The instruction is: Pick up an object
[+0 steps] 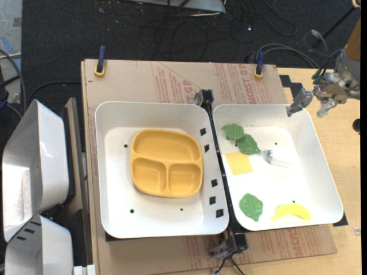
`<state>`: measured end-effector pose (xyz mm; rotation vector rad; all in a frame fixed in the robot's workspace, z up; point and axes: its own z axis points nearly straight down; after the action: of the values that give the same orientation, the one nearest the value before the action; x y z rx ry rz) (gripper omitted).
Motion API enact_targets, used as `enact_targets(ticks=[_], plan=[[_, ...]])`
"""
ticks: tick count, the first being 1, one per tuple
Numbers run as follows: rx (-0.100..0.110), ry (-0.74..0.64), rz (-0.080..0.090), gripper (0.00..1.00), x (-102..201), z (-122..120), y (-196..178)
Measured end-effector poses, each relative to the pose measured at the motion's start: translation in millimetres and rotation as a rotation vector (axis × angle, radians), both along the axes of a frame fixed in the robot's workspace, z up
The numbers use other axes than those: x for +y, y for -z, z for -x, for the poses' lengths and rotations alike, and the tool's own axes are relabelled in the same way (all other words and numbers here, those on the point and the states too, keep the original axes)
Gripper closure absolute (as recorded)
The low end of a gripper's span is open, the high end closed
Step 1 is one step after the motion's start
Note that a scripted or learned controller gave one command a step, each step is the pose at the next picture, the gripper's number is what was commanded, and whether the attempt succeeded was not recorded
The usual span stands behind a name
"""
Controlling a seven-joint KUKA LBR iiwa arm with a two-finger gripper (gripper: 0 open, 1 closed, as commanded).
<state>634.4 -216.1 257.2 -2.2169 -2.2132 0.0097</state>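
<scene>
Open room around banana

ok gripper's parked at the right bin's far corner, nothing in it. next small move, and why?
Probably bring the gripper in over the right bin and down toward the yellow banana. The gripper sits above the bin's far right corner with open fingers and nothing between them, and the banana lies apart from the other pieces near the bin's near edge, so it looks the easiest grasp.

Red printing on the cardboard sheet under the bins, seen upside down. Too faint and skewed to read with certainty. No other legible text.
</scene>
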Motion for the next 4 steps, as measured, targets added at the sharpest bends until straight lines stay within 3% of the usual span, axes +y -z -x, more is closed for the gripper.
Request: enact_targets(ticks=[1,4], plan=[[-0.012,-0.003,0.003,0.00,0.6,-2.4,-7.0],[-0.006,-0.002,0.001,0.00,3.4,-0.1,168.3]])
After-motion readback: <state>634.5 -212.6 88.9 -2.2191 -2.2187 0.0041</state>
